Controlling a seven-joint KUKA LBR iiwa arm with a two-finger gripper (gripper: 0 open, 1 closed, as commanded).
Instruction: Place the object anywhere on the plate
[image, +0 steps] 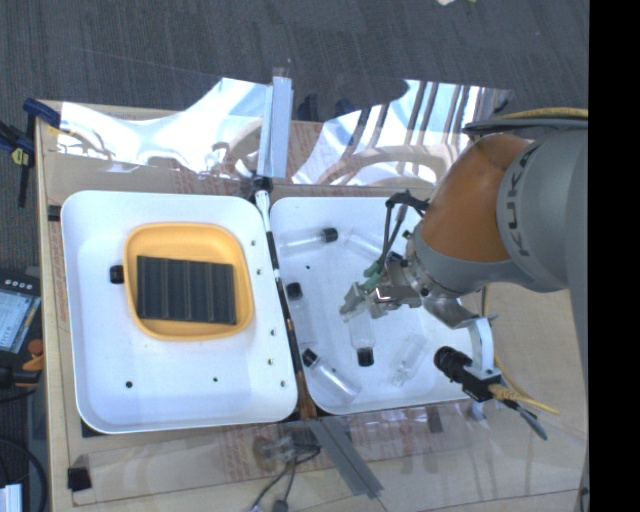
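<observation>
Desk (150, 460): a wooden top seen from above at a slant, carrying two shallow white bins side by side, with crumpled shiny foil along its far edge.
Arm (530, 210): grey with a broad orange band above the wrist, reaching in from the right of the view and bending down over the right bin.
Left bin (90, 380): white with rounded corners, holding the plate near its middle.
Right bin (440, 395): white, touching the left bin along a central seam, with several small clear vials scattered across its floor.
Plate (185, 240): a yellow rounded-square dish with a dark ribbed rectangular insert covering most of its centre.
Gripper (368, 296): hangs low over the middle of the right bin, pointing toward the left; it is too small and cluttered to tell whether the jaws are open or closed, or whether anything sits between them.
Black-capped vial (364, 347): a clear tube lying on the right bin floor just below the gripper, well apart from the plate.
Other vials: one near the bin's far side (322, 237), one near its front left corner (328, 373), both lying flat.
</observation>
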